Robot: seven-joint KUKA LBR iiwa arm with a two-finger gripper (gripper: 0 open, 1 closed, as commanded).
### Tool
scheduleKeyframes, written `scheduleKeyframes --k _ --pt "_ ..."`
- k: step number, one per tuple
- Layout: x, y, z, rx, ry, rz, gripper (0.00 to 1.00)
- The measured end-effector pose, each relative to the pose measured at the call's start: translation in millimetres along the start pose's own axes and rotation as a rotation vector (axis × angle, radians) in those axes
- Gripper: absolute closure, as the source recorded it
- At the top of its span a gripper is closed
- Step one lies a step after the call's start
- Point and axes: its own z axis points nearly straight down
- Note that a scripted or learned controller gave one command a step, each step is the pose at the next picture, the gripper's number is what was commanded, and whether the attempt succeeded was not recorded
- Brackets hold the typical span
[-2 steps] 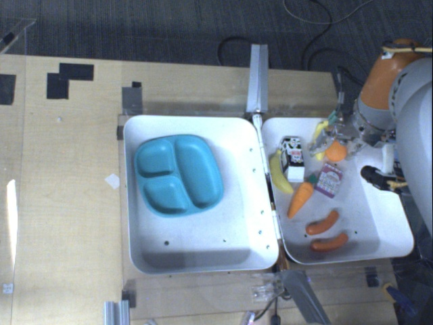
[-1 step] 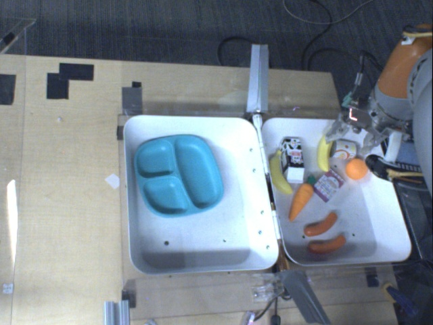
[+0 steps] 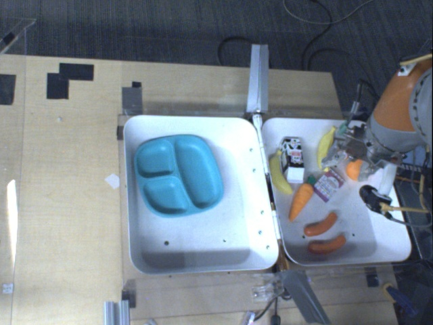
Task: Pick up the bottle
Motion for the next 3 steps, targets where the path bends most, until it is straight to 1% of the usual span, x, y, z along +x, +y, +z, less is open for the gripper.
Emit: scheduleKeyframes --k 1,2,3 --pt "-28 11 -180 -0.002 -0.001 0.312 0.0" --pt "-12 -21 -170 0.002 -0.001 0.422 0.0" --pt "-32 -69 -69 0.003 -0.001 0.517 0.0"
